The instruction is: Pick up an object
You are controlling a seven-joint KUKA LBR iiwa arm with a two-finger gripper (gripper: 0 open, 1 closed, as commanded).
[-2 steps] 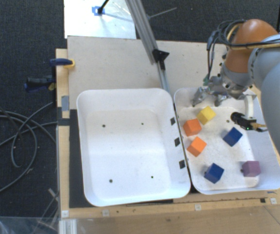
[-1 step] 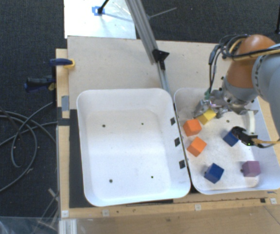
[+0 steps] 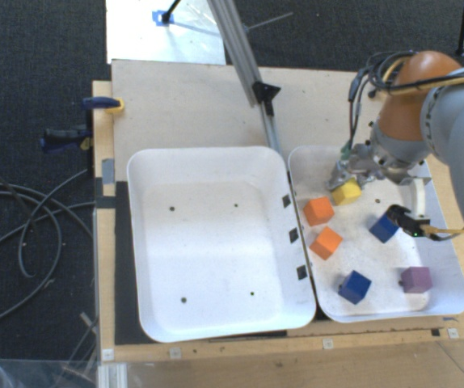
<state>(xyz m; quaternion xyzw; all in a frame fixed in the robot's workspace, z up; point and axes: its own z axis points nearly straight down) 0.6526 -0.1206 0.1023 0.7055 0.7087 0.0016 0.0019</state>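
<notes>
Lying in the far half of the right-hand bin (image 3: 381, 261), not far from the wall shared with its neighbour: yellow block (image 3: 346, 192), small, cube-like, matte, sharp-edged, turned slightly askew to the bin walls. No evident long axis, sides near equal. Position relative to the gripper (image 3: 350, 174): directly below, just toward the camera, touching or very nearly so. Grip state: not tellable from this angle, whether clamped, released or merely poised above. Likely target, judging by closeness, with the coming move probably a short vertical one rather than a sideways one.

Outward, same bin:
- orange block (image 3: 318, 210), just beside the yellow one, toward the shared wall
- second orange block (image 3: 326, 242), nearer the camera
- blue block (image 3: 384, 228), toward the bin's outer side
- second blue block (image 3: 354, 286), near the front rim
- purple block (image 3: 415, 279), toward the front outer corner

All small, plain, solid-coloured, lying apart from one another.

Right-hand bin floor white, smooth, faintly speckled. Left-hand bin (image 3: 208, 241) white, shallow, round-cornered, a few dark dots on its floor. Both resting on a pale board surface (image 3: 183, 103).
</notes>
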